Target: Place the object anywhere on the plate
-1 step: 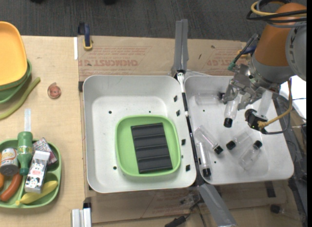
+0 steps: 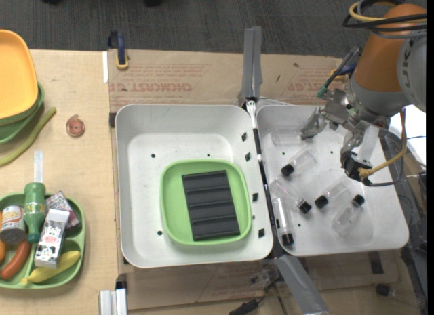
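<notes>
A green plate (image 2: pixel 172 205) lies in the left bin (image 2: pixel 135 171), and a dark grey ridged block (image 2: pixel 210 205) rests flat on its middle. My gripper (image 2: pixel 324 122) hangs over the back of the right bin (image 2: pixel 386 229), well to the right of the plate, with the orange-banded arm (image 2: pixel 383 49) behind it. Below it, several clear vials with black caps are scattered across the bin floor, among them one near the gripper (image 2: pixel 298 162), one in the middle (image 2: pixel 331 193) and one along the left wall (image 2: pixel 281 220). Nothing shows in the gripper's grasp.
Cables (image 2: pixel 369 168) loop down from the wrist over the right bin. A metal divider (image 2: pixel 252 70) runs between the bins. On the bench's left stand stacked yellow and green dishes (image 2: pixel 15 90) and a green tray of toy food (image 2: pixel 41 239).
</notes>
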Available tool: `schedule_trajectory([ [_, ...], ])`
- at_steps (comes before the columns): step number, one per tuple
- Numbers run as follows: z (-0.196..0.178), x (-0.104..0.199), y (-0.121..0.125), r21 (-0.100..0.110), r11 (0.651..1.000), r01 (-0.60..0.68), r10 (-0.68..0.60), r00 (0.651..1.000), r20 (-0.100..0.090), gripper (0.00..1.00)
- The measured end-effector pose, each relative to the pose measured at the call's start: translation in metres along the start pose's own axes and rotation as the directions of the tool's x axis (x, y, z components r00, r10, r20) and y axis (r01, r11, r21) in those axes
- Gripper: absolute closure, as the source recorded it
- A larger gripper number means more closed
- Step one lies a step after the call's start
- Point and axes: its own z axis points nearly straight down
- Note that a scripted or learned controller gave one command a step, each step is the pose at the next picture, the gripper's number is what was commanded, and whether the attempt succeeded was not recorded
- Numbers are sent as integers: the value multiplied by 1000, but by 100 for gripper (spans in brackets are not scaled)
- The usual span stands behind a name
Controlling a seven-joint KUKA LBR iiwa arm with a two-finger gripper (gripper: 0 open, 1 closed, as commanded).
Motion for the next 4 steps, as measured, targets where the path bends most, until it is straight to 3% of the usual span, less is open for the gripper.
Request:
schedule_trajectory([
  [1,13,-58,48,-7,1000,-27,27,1000,-3,0],
  [2,-43,-96,39,-7,999,-40,40,999,-4,0],
  [3,-117,-107,57,-6,998,-66,66,998,-3,0],
  [4,-157,-102,74,-6,988,-153,153,988,-4,0],
])
